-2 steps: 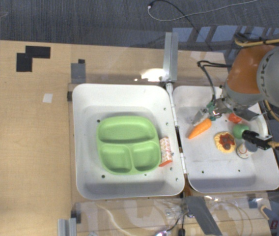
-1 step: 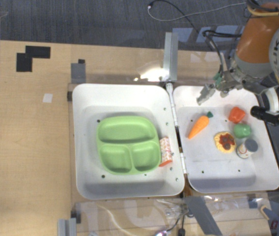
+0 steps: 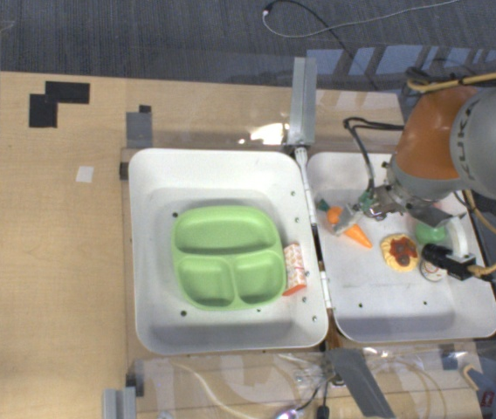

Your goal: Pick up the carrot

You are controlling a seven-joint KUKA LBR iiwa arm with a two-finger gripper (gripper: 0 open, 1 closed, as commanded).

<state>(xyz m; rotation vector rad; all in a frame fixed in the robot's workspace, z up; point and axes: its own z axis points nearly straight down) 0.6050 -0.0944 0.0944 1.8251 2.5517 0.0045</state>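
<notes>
From the camera above, my arm [image 3: 458, 142] reaches in from the right, its orange band sitting over the far right part of the right bin [image 3: 405, 317]. My gripper [image 3: 375, 204] hangs low over that bin's upper middle, but it is small and dark against the wrist, so I cannot tell how it is set.

The carrot [image 3: 358, 233] lies on the right bin's floor, just below and to the left of my gripper, tip pointing toward the lower right. I cannot tell whether it touches the gripper. Another small orange piece with a green end [image 3: 332, 214] sits just beside it, nearer the bin's left wall. To the right of the carrot rests a round toy pizza slice [image 3: 399, 251], and further right a green item [image 3: 431, 232] lies partly under my arm.

The left bin [image 3: 222, 334] holds a green divided plate [image 3: 228, 256] in its middle. A small red-and-white packet [image 3: 293, 267] leans at the plate's right edge, close to the wall between the two bins. Both bins rest side by side on the wooden tabletop [image 3: 47, 260].
</notes>
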